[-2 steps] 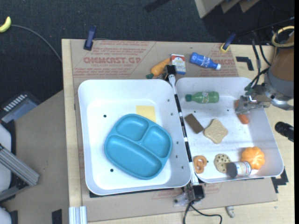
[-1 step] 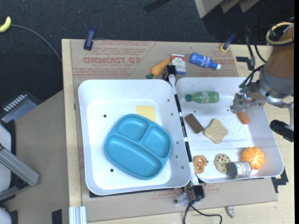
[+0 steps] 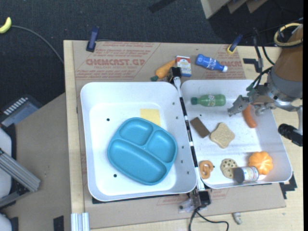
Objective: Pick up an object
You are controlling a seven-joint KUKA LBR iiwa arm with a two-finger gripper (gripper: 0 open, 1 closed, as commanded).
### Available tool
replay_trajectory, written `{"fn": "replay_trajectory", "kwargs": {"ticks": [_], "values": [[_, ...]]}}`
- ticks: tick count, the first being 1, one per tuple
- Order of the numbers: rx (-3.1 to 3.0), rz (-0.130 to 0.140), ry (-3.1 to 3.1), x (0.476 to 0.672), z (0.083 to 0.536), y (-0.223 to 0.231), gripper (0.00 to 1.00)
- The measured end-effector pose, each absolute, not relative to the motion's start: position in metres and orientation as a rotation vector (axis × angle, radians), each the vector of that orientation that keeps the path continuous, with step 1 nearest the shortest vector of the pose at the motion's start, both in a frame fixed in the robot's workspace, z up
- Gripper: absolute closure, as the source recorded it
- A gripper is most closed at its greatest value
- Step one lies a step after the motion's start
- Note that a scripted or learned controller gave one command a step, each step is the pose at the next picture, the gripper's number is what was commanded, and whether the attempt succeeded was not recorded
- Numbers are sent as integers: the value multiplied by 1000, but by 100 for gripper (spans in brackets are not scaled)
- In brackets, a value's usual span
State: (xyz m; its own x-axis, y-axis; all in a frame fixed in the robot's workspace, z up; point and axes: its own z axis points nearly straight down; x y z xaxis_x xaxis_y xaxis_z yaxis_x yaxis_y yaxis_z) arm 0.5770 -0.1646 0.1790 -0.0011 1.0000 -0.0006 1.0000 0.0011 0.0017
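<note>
Starting at your nine o'clock side, the left bin (image 3: pixel 91 129) carries a glossy blue divided plate (image 3: pixel 142 149), smooth plastic with rounded compartments, and a flat yellow square (image 3: pixel 150 115) peeks out at the plate's twelve o'clock. Move across the seam into the right bin (image 3: pixel 279 143): a green bottle (image 3: pixel 208 100) lies on its side, a brown rectangular bar (image 3: pixel 199 127) sits just beside a rough tan bread slice (image 3: pixel 222 135). Down at six o'clock you have a small pretzel (image 3: pixel 206 168), a speckled cookie (image 3: pixel 228 166), a little can (image 3: pixel 245 174) on its side, and a ribbed orange pumpkin (image 3: pixel 261 161). Now your gripper (image 3: pixel 249 106) at three o'clock: fingers spread, astride the top of a slim orange carrot (image 3: pixel 250 118). You're released, not clamping it.
</note>
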Motion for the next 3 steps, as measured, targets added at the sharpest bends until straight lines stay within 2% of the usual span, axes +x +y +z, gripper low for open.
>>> {"fn": "replay_trajectory", "kwargs": {"ticks": [1,2,3], "values": [[2220,-1,2218,585,183,-225,0],[2221,8,2232,618,84,-216,0],[2217,4,2226,618,95,-219,100]]}}
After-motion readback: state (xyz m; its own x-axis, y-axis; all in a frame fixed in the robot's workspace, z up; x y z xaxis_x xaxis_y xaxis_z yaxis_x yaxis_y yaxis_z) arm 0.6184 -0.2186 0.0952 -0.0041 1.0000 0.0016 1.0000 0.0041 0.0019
